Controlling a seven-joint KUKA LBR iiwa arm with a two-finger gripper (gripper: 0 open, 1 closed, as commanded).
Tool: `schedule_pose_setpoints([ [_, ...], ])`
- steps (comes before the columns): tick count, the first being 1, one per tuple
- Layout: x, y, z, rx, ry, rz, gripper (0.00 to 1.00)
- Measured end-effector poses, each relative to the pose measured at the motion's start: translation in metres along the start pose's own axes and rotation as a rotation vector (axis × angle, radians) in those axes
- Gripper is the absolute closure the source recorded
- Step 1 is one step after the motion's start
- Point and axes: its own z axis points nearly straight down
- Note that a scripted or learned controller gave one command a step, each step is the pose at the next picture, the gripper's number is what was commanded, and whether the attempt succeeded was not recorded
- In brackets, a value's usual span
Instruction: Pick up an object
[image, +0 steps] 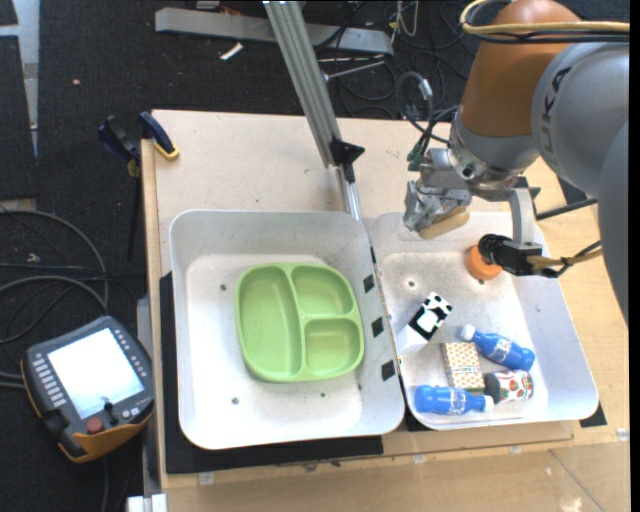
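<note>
While the gripper (436, 212) hangs above the right bin's (560, 330) far rim, touching nothing I can make out, its grip state cannot be told; the bin holds an orange ball (484, 261), two blue bottles (500, 349), a checkered box (461, 364); the left bin (200, 290) holds a green divided plate (300, 322)

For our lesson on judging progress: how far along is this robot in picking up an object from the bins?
Done: nothing looks lifted. The two blue bottles, black-and-white block, patterned box, small can and orange ball all lie in the right bin.
In hand: the tool hovers at that bin's far edge.
Left: descend, grasp, lift.
</note>
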Motion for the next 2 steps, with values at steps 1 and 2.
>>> schedule_pose_setpoints([
  [1,0.042,0.013,0.006,0.001,-0.001,0.001,1.0],
  [2,0.093,0.023,0.008,0.001,0.0,0.001,1.0],
])
